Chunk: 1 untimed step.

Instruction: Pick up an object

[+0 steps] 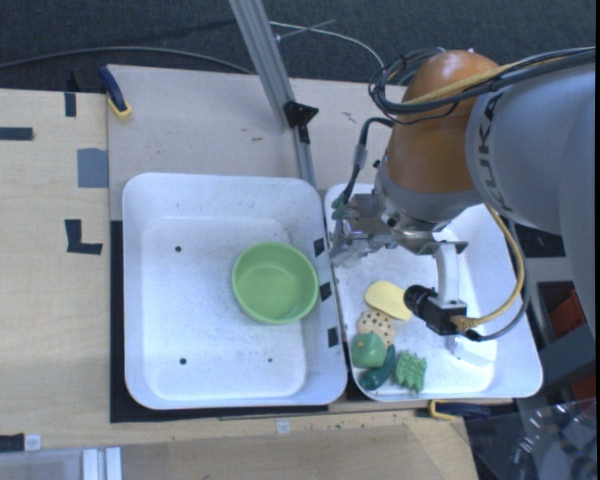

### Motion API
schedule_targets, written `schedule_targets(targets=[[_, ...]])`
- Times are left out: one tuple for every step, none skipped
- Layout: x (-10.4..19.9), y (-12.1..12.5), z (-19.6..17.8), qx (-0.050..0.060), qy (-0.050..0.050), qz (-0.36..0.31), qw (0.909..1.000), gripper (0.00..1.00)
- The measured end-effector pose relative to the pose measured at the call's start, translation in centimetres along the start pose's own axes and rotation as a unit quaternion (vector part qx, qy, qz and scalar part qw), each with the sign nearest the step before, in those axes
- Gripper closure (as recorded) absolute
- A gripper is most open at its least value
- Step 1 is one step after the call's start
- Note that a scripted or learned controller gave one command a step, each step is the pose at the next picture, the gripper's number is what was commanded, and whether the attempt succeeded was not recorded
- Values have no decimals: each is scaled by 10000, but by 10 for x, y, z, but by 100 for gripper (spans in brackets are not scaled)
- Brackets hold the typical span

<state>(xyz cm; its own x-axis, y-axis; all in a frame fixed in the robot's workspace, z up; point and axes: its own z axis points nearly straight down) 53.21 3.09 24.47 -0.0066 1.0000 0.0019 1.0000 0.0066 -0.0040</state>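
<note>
My gripper (348, 240) hangs low over the upper left part of the right bin (515, 363), close to the wall shared with the left bin; the grey wrist and orange band cover much of it. Below it lie a pale yellow rounded piece (386, 299), a yellow spotted piece (374, 324), a green rounded toy (369, 349), a teal piece (378, 376) and a green spiky toy (411, 370). These lie clustered at the right bin's lower left. A green bowl (274, 282) sits upright in the left bin (170, 268).
A slanted metal pole (265, 58) crosses above the bins' far edge. Black cable and a black fitting (432, 310) hang from the arm over the right bin. The arm hides the right bin's upper half. Wooden bench top spreads to the left.
</note>
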Motion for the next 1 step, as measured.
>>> schedule_targets(targets=[[48,-18,2,1,-2,-2,10000,100]])
